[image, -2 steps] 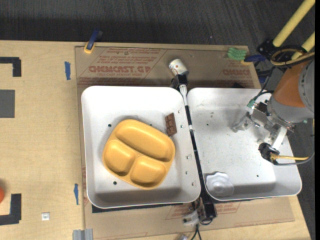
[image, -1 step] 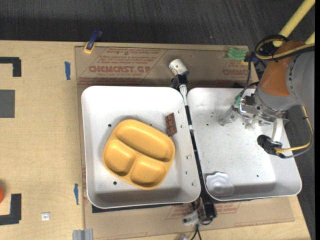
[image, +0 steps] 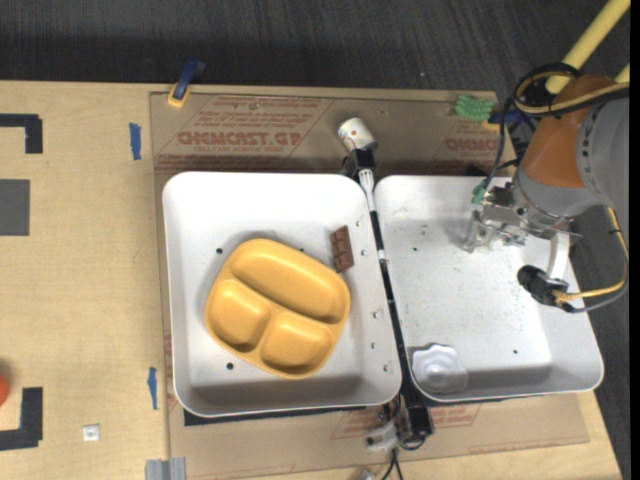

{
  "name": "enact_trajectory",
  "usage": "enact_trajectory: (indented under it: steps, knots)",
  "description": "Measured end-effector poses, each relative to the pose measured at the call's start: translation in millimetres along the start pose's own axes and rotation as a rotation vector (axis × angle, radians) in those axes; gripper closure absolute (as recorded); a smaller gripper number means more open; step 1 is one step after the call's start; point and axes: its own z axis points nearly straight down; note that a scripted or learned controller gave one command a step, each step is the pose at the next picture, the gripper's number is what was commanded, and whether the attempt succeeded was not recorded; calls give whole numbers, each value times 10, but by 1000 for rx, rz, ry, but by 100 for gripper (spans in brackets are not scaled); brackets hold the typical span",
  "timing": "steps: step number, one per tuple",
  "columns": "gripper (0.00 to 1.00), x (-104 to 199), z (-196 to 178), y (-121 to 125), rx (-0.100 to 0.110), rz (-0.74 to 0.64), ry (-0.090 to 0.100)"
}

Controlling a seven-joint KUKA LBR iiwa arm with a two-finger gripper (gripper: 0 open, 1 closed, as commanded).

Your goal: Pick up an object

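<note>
Yellow divided plate (image: 278,306), the biggest thing on the bench, lies in the left bin (image: 190,268), tilted slightly, its three compartments facing up. It looks like stiff, light, smooth plastic, likely slippery on its broad faces; the raised rim at an edge seems the only place two fingers could pinch it. The right bin (image: 560,358) sits just beside, with the grey arm (image: 585,158) reaching over its upper right part. The gripper (image: 492,230) hangs low above that bin's floor, well apart from the plate; whether it is spread or closed cannot be told from here, and nothing is seen held. A clear plastic cup (image: 438,366) rests in the right bin's near left corner, light and easily crushed. Smallest, a brown chocolate-like bar (image: 341,248) lies just beside the plate's upper right edge.
</note>
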Motion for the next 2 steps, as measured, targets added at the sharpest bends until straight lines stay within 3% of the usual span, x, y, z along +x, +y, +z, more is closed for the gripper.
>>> enact_trajectory:
  steps: [1, 2]
  knots:
    - [0, 0, 1, -1, 0, 0, 0]
    - [0, -372, 105, -991, 6, -39, 1]
